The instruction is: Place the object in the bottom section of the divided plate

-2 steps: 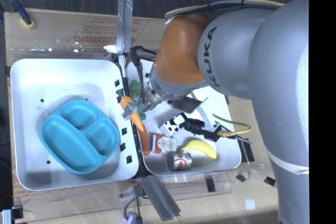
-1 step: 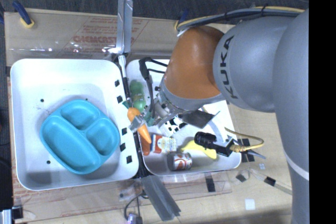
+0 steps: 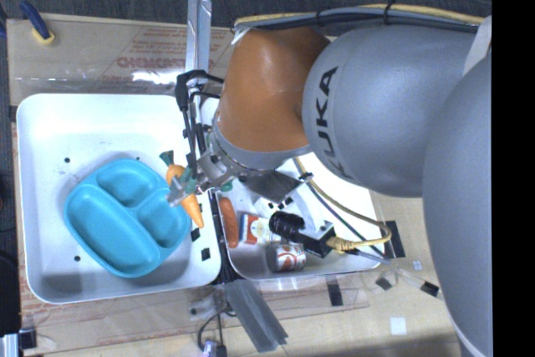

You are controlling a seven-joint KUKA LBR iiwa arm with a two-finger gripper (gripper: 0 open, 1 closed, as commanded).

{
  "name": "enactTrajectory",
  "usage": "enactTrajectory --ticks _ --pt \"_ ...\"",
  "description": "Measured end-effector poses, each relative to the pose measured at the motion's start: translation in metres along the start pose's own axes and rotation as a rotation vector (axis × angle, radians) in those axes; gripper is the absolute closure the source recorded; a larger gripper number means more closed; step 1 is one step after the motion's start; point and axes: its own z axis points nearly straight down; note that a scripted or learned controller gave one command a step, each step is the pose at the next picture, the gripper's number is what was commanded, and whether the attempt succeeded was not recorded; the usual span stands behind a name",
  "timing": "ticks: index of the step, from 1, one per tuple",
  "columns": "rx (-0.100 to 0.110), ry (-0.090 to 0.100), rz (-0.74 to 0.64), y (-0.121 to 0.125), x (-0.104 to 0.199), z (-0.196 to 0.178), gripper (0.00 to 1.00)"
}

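A blue divided plate lies in the left bin. Over the plate's right rim is my gripper. It is shut on an orange toy carrot with a green top. The carrot slants, its leafy end up-left and its tip down-right, sticking out on both sides of the fingers. It hangs at the edge of the plate's right-hand section, close to the wall between the bins. The arm's orange band and grey body cover most of the right bin.
At the front of the right bin lie a toy hot dog, a small red-and-white packet and a can on its side. A blue-and-yellow item lies on the bench at the far left corner.
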Motion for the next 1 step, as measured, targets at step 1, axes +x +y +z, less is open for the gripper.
enactTrajectory --ticks 1 --pt "0.005 0.001 -0.275 0.0608 0.0851 0.0725 1.0"
